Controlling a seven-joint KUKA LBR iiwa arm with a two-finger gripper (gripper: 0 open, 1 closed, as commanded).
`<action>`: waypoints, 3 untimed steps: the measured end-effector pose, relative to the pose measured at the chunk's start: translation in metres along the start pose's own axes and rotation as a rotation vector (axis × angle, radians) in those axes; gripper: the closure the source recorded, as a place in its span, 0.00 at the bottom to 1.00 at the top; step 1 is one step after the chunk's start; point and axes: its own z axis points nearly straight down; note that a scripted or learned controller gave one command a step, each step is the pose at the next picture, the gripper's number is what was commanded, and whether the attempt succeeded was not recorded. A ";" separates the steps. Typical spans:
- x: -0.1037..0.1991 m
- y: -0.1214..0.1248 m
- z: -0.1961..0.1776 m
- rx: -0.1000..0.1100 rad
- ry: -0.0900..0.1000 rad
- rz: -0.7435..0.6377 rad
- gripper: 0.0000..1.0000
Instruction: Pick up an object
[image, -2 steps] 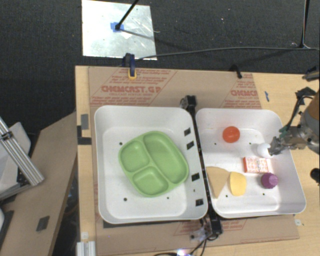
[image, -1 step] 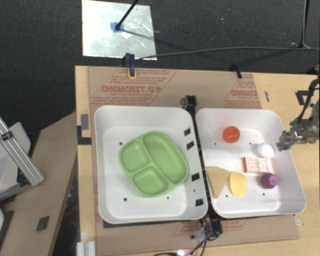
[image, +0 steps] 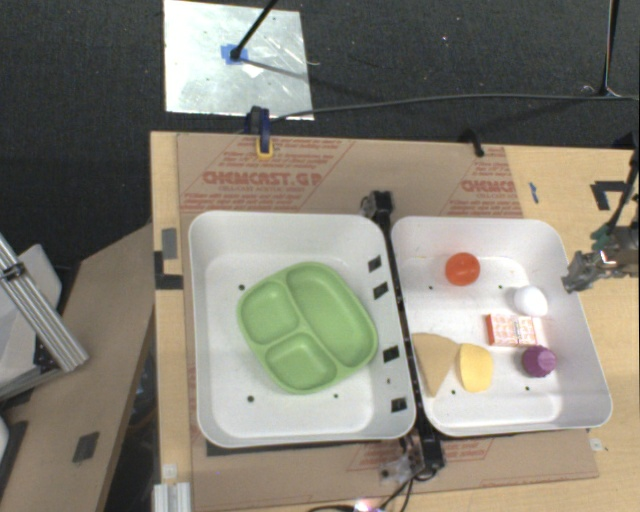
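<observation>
The right bin (image: 560, 400) holds an orange ball (image: 462, 268), a white egg-shaped thing (image: 529, 300), a small red and white packet (image: 513, 329), a purple cup-like piece (image: 539, 361), a yellow piece (image: 476, 366) and a tan wedge (image: 434, 358). My gripper (image: 585, 272) hangs at the right edge of this bin, above its rim, right of the white egg. Nothing shows between its fingers.
The left bin (image: 215, 300) holds a green divided plate (image: 306, 326). Black clips (image: 380, 205) join the two bins along the middle. A blue clamp (image: 260, 128) grips the cardboard at the back. A metal frame (image: 40, 310) stands at the far left.
</observation>
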 end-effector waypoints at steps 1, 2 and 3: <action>0.059 0.015 -0.001 0.002 0.003 -0.006 1.00; 0.116 0.030 -0.004 0.002 0.004 -0.006 1.00; 0.157 0.049 0.006 0.003 0.003 -0.004 1.00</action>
